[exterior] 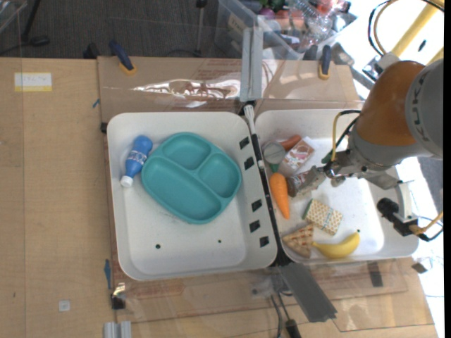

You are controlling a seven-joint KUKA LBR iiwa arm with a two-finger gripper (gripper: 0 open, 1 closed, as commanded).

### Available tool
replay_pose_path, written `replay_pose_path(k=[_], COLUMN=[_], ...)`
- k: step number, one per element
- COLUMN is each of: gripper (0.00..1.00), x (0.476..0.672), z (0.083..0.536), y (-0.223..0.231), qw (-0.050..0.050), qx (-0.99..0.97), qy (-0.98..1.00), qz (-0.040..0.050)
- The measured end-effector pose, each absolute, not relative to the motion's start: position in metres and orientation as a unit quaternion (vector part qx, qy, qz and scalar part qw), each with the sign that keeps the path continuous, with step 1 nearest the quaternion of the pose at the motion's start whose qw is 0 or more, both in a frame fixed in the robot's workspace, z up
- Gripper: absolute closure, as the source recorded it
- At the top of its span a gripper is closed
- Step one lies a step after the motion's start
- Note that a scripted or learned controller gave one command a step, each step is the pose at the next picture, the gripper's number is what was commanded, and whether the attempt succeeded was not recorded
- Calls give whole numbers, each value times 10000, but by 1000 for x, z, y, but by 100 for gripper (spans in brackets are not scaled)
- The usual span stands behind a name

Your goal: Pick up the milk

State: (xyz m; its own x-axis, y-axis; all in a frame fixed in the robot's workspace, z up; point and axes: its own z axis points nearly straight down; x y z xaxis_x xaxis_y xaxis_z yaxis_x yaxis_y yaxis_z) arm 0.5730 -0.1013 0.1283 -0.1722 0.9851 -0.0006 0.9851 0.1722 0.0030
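The fingers (315, 179) of the grey arm (394, 118) reach low into the right-hand shallow white bin (373, 231), their dark tips down among the clutter near the bin's middle; how far apart they stand, and whether anything sits between them, I cannot tell. Just beside them, toward the divider, lies a small carton with a red and white printed face (299, 154), and past that a grey round-topped item (271, 152) that is too small to identify. An orange carrot (280, 193) lies lengthwise next to the divider, below the fingers. Further toward the near edge sit a pale checked cracker-like square (324, 217), a brown waffle-patterned wedge (300, 239) and a yellow banana (339, 246), the last two almost touching.

The milk, a small white bottle with a blue top and blue label (135, 160), lies on its side in the left-hand shallow white bin (183, 259), well apart from the fingers, resting against the upper left rim of a teal divided plastic plate (192, 177). Both bins sit on the tan tabletop (49, 210).
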Motion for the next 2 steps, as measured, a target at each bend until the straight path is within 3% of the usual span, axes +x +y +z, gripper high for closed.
replay_pose_path(k=[1,2], gripper=[0,100], x=[635,636], z=[94,106], y=[-98,-98], qw=[18,38], qx=[6255,6250], qy=[7802,7806], qz=[11,21])
